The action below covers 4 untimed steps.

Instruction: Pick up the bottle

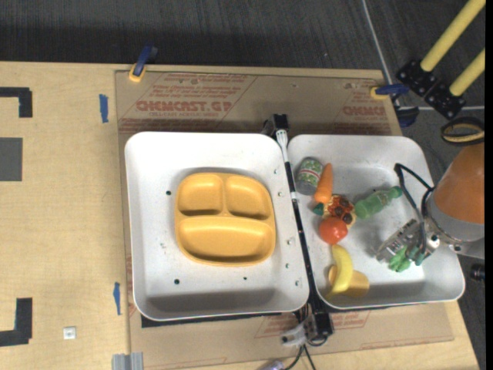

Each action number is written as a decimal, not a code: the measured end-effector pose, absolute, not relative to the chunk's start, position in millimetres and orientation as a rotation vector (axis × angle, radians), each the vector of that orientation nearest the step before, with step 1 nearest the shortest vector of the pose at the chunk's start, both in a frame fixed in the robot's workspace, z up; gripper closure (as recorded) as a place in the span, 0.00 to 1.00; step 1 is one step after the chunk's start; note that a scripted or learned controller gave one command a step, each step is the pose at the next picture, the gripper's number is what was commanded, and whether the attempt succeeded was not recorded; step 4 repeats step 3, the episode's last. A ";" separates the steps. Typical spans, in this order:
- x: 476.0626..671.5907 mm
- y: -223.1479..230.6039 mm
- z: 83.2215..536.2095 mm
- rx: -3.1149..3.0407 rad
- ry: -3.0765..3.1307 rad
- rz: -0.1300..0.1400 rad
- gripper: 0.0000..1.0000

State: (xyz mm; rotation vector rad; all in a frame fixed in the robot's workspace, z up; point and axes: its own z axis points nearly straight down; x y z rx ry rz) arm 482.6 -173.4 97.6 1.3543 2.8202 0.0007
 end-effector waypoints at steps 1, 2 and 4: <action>480.4 -171.3 86.7 1.730 2.618 0.002 1.00; 481.2 -214.2 86.6 1.872 2.517 0.004 1.00; 481.9 -214.0 96.6 1.869 2.515 0.005 1.00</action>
